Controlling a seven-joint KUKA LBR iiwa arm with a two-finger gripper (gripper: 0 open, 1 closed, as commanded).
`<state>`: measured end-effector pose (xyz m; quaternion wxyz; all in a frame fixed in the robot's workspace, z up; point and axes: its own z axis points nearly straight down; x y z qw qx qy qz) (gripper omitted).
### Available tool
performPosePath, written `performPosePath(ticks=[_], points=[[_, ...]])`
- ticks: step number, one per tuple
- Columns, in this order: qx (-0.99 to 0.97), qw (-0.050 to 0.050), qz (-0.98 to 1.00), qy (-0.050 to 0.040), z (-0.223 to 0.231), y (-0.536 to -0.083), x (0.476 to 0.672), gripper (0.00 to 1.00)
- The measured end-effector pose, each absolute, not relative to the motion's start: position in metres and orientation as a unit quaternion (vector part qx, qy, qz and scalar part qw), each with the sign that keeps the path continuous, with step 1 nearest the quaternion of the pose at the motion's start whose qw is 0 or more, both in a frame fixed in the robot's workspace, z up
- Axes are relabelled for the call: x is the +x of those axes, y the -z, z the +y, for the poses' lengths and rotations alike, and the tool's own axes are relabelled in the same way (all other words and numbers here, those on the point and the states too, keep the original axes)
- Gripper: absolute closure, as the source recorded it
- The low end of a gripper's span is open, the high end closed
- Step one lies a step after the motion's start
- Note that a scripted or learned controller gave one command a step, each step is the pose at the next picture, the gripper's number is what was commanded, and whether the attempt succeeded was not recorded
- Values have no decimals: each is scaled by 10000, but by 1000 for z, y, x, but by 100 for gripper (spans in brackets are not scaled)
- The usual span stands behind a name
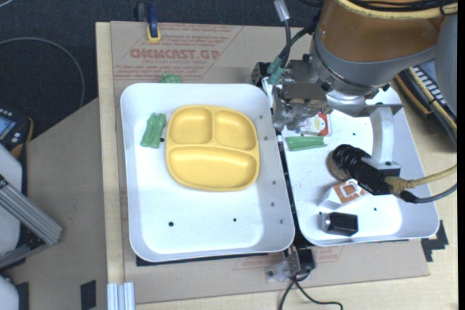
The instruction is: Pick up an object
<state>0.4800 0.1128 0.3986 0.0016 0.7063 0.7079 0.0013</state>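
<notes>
My gripper (293,115) hangs over the far left corner of the right bin (414,225), close to the wall between the two bins. Just below it lies a flat green strip (305,144), and a red and white packet (317,126) sits right beside it. Nothing shows between the fingers. Further forward in the same bin lie an orange and white piece (349,191) and a small black block (339,222). A brown round thing (336,169) is partly hidden near the middle of this bin.
The left bin (145,214) holds a yellow divided plate (212,147) and a green ridged piece (153,131) by its left wall. A small green scrap (171,78) lies on the cardboard behind that bin. The arm's bulk covers the right bin's far side.
</notes>
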Motion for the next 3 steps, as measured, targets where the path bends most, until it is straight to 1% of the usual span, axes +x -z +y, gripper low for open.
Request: performPosePath(ticks=[1,2,3], points=[[7092,-2,7050,8,52,-397,479,100],[7103,34,7039,-8,-30,-415,480,100],[7087,-5,7055,10,-63,-405,479,100]])
